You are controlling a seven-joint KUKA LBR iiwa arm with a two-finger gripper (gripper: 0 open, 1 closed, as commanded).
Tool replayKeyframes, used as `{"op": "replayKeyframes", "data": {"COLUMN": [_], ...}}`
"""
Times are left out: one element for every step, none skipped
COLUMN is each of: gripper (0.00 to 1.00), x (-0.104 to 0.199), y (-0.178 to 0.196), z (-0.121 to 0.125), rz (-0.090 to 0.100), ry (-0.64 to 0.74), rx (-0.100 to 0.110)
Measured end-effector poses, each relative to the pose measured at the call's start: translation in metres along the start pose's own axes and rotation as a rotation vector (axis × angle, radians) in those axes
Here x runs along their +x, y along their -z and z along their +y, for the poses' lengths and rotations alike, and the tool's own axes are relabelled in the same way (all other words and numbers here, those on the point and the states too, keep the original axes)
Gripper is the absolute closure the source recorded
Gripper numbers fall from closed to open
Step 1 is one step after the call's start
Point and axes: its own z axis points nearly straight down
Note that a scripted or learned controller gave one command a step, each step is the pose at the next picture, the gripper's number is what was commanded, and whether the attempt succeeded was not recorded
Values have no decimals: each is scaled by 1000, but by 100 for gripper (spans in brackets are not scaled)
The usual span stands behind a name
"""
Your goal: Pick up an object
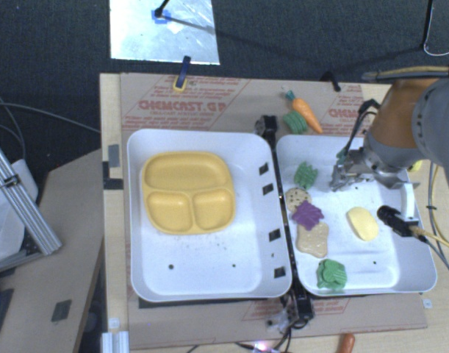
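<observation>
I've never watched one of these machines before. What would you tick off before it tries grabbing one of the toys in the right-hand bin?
1. Toys within reach in the right bin: ok; green piece, cookie, purple piece, yellow lemon lie there.
2. Gripper over that bin: ok, near its upper part.
3. Gripper free of any toy: cannot tell.
4. Nearest target has room around it: ok; the green piece lies apart from the cookie.
5. Crowded cluster: not ok; purple piece overlaps the tan piece.
6. Carrot in the bin: not ok, it lies outside.
</observation>
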Motion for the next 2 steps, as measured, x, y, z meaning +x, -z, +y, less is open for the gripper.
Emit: {"op": "replayKeyframes", "data": {"gripper": [100, 0], "x": [46, 43], "y": [-13, -12], "z": [-24, -23], "rz": [4, 1], "ry": [5, 0], "rx": [8, 5]}}
